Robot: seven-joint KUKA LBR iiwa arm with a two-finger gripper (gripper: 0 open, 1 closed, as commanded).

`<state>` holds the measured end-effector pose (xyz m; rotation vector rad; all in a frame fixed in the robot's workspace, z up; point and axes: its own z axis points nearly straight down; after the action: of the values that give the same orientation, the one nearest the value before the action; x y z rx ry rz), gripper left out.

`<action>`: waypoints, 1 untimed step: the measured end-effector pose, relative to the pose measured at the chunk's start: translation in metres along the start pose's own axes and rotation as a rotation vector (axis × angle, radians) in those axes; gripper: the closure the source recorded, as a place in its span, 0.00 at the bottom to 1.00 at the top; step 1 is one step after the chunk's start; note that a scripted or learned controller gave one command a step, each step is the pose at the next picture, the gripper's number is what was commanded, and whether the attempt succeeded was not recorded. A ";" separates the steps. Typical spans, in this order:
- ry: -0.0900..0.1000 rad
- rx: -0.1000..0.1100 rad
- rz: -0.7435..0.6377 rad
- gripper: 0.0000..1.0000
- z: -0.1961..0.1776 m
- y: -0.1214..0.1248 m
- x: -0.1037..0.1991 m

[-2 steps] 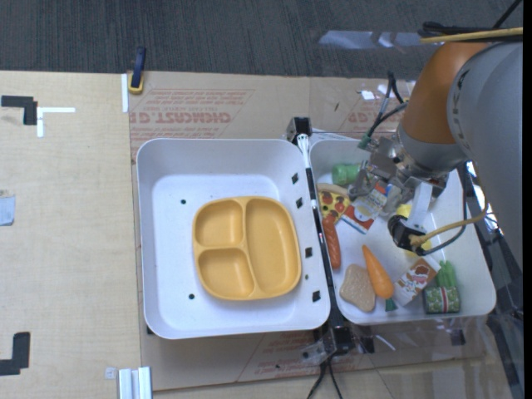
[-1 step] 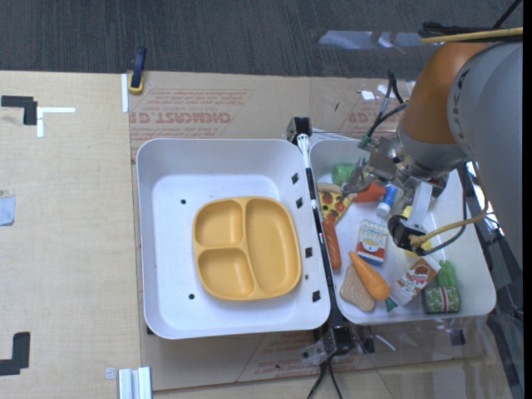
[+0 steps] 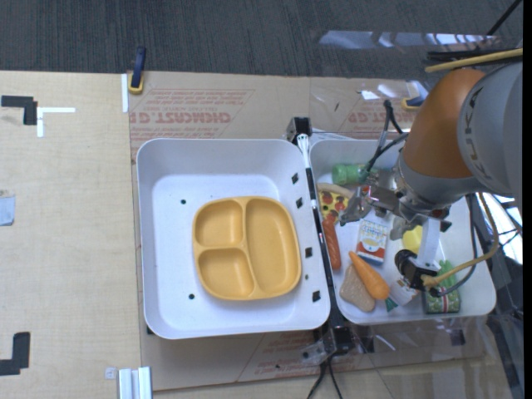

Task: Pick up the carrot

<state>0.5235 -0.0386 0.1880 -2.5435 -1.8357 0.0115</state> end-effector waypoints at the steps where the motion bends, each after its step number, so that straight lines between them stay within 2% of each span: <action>1: 0.001 -0.001 -0.236 0.00 0.000 -0.044 -0.009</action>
<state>0.4786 -0.0333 0.1884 -2.3092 -2.1228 0.0085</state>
